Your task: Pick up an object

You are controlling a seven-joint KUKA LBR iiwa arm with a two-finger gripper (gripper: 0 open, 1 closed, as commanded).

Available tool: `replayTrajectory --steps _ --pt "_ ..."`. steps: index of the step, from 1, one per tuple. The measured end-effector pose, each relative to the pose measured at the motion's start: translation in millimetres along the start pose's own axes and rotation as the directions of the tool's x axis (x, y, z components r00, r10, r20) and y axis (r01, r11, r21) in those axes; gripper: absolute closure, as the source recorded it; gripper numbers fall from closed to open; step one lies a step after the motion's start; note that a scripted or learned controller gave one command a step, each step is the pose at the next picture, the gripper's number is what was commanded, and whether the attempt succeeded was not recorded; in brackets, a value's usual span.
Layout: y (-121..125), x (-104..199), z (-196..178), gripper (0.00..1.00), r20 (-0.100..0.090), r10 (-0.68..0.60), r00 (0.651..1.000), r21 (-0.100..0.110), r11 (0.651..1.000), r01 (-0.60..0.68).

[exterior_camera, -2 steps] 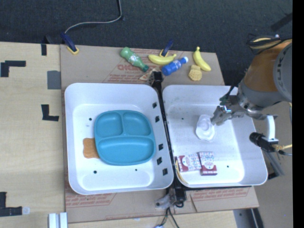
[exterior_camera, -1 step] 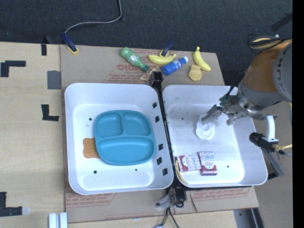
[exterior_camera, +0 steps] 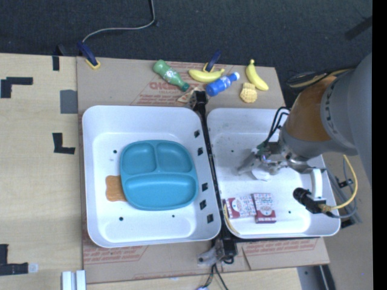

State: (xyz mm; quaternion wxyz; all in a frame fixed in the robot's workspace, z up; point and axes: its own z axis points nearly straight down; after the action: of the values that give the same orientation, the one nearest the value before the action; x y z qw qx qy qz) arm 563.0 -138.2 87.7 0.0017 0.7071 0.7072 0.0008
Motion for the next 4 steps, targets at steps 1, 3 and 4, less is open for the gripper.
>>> replayTrajectory --steps 1,3,4 --pt "3 -1 -14 1.0 0.002 0.0 1.0 -0.009 1.0 0.0" --pt "-34 43 1 0.0 -0.002 -0.001 1.0 -0.002 1.0 0.001" --pt "57 16 -80 0.0 0.001 -0.001 1.0 0.002 1.0 0.001"
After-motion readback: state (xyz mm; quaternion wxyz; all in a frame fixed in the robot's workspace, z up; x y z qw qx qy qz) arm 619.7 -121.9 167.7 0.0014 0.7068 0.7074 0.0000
